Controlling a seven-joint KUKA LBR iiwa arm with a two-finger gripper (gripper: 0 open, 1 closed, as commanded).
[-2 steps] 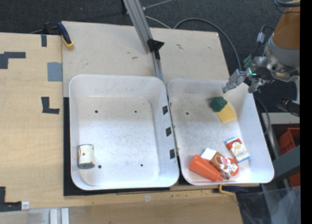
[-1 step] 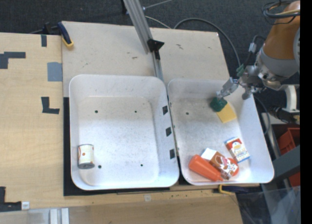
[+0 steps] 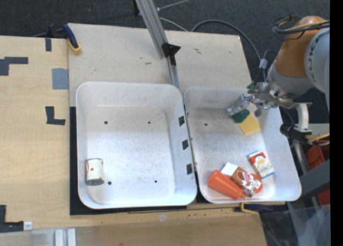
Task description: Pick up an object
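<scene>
A yellow sponge with a dark green scouring face (image 3: pixel 247 122) lies in the right bin (image 3: pixel 214 132), near its far right corner, tilted with the green end toward the far edge. The gripper (image 3: pixel 242 106) sits directly over that green end; whether it is spread or pinching the sponge cannot be told from this slanted view. Along the same bin's near edge lie an orange bottle-shaped item (image 3: pixel 224 184), a small white block (image 3: pixel 229 169), a brown and red packet (image 3: pixel 248 180) and a small orange and white carton (image 3: pixel 260 164), all close together. The left bin (image 3: pixel 134 95) holds one small can (image 3: pixel 94 171), on its side by the near left corner. Both bins rest on the tabletop (image 3: pixel 118 52).
</scene>
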